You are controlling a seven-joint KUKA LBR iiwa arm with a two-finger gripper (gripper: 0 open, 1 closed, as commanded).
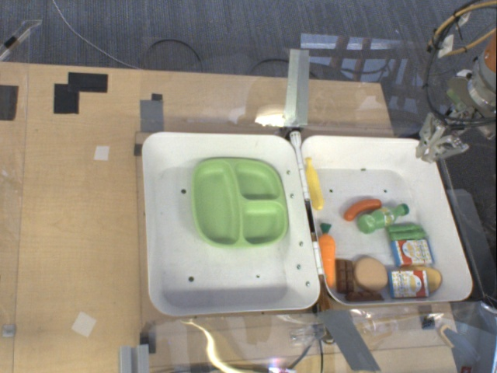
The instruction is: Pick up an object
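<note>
Two bins are seen side by side: a green plate (238, 202) lies in the left bin (167, 231), while toy foods, among them a carrot (328, 258), sausage (363, 208) and bottle (381, 218), are gathered in the right bin (435, 179). The gripper (439, 143) is held over that bin's far right corner, nothing seen between its fingers; how wide the jaws stand cannot be told.

A robotics lab is suggested: two shallow white plastic bins (225, 298) are set side by side on a pale wooden bench (70, 231), well left of the grey two-finger gripper (439, 140). Black tape squares (78, 90) are stuck on the bench far to its left, and bundled cables (458, 22) are looped just above it.
</note>
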